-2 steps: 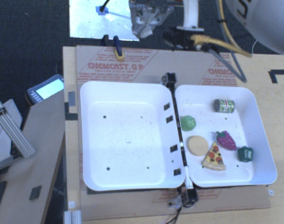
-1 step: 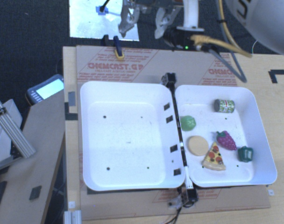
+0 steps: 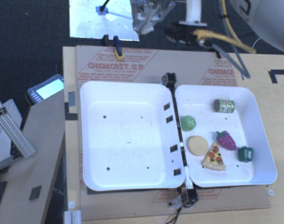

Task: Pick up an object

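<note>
Judging the can point(image 3: 224, 106) stiff and light, you should pinch its round sides; whether the gripper point(image 3: 145, 24) is parted, I cannot tell.

Bright, even overhead light; slight softness.

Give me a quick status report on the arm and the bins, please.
Gripper up high beyond the bins, holding nothing. Can, grapes, pizza slice untouched in right bin. Nothing in the way.
</note>
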`<action>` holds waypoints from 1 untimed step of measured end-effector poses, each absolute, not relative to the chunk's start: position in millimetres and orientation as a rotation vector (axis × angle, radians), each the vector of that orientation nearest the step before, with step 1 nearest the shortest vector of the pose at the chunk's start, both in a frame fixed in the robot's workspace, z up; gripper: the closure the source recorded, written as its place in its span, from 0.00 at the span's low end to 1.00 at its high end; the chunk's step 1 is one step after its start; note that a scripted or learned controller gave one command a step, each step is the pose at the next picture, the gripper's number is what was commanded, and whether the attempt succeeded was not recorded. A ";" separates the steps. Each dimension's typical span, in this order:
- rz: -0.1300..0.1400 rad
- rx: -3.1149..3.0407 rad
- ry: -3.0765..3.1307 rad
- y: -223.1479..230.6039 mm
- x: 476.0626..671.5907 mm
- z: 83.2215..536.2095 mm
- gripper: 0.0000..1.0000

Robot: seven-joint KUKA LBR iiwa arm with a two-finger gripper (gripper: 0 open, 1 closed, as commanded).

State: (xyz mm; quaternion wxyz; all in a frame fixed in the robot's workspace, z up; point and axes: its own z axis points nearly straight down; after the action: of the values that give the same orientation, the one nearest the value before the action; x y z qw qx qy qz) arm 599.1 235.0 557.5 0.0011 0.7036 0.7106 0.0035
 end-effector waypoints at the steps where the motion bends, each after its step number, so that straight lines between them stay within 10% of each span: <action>1: 0.010 2.209 2.231 234.9 599.1 557.1 0.00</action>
State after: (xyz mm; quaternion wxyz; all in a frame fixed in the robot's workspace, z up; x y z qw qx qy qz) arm 599.1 234.9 557.1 0.0011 0.7037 0.7105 0.0031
